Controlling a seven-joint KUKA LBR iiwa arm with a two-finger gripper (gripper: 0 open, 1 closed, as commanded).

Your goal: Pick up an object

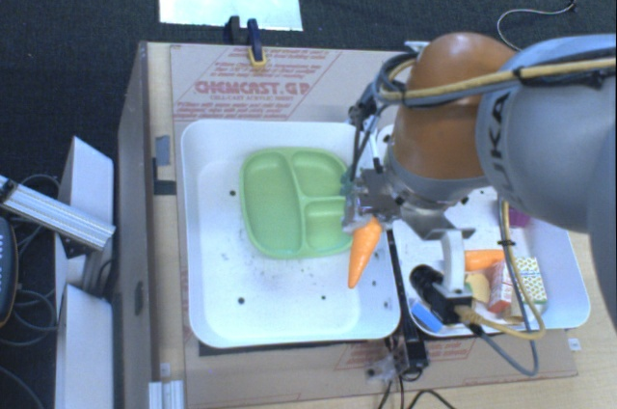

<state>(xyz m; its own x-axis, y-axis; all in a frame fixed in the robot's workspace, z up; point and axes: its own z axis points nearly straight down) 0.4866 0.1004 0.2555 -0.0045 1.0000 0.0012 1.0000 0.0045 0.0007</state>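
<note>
Nearest the camera, off to the right of the green divided plate (289,204), a bit of clutter can be seen in the right bin (571,299): a small printed carton (527,280) and an orange piece (482,259), both well apart from the plate. Closer in, a carrot (359,255) is found just beside the plate's right edge, with its tip pointed toward the camera and its thick end tucked right under the end effector (363,210). The carrot looks to be the thing being gone for.

Whether the end effector is open or closed on it honestly can't be told, since the contact is hidden by the wrist. It also can't be told if the carrot is resting on the floor of the left bin (207,306) or hanging. Best guess: the grasp step is in hand, right around closing or lifting.

What's called for next is a straight lift, kept clear of the plate rim. A tapered carrot held by one end could easily be swung or dropped. Beyond the plate, a lettered cardboard sheet (260,79) is seen lying on the surface.
</note>
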